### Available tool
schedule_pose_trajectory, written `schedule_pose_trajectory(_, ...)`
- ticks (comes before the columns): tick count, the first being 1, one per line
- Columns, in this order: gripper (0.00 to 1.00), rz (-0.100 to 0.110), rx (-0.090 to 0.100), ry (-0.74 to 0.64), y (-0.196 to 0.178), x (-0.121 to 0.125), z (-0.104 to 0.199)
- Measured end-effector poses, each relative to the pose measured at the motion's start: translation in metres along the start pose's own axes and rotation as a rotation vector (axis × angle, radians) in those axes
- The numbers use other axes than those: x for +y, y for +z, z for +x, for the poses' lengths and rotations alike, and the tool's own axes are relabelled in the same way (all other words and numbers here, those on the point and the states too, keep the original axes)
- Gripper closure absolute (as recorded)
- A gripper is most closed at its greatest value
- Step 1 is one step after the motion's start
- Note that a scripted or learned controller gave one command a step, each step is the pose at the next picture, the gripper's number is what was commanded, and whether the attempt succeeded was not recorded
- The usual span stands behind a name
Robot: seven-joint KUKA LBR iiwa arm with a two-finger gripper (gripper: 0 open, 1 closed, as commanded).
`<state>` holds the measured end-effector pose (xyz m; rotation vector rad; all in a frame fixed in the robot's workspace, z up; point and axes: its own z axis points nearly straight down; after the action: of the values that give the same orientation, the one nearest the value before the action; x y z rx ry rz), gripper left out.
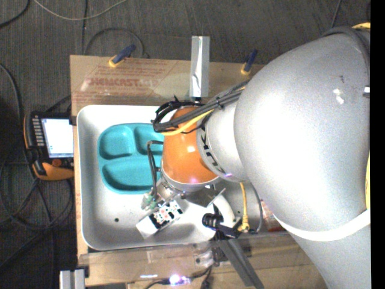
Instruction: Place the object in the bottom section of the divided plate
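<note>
Divided plate point(123, 155) lies in the left bin point(90, 179).

bulky grey arm point(301, 131) with an orange band point(183, 155) and black cables point(174, 113) looped above it.

Grey arm point(301, 137) reaching in from right, orange-banded wrist point(183, 155) angled downward

You see the divided plate point(123, 158), turquoise with rounded corners, lying flat in the left part of the white bin point(90, 221). Raised ridges split it into sections, and its right side is hidden behind the arm's orange band.
</note>
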<state>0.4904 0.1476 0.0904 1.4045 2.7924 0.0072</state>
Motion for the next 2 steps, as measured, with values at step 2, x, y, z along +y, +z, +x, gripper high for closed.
schedule_pose_trajectory(2,1.0,-0.001,0.001,-0.563,0.0,0.021,0.028)
